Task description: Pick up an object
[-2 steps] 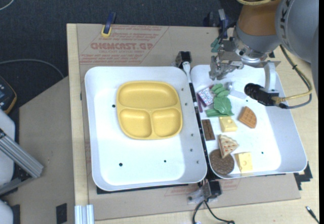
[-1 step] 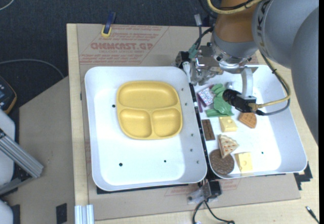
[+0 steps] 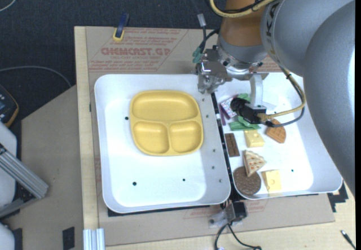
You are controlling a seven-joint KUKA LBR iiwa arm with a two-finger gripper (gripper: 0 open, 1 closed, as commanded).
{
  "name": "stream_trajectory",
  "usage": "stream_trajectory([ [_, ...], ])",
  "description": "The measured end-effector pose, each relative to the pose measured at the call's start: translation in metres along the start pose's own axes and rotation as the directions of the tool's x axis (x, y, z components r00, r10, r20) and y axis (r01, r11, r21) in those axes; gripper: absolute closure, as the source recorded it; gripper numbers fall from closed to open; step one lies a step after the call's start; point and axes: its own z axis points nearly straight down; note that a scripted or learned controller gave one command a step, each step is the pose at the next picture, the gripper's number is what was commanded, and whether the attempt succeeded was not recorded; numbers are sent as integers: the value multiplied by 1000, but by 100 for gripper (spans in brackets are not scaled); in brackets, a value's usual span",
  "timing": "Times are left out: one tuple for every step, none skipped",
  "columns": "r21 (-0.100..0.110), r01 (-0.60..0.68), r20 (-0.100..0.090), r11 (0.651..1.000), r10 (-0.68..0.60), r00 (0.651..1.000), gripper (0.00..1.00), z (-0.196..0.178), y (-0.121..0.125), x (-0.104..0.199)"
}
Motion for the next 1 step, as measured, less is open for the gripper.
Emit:
stream_trajectory([
  [-2,-2,0,1000,2,1000,100,-18,2,-5],
])
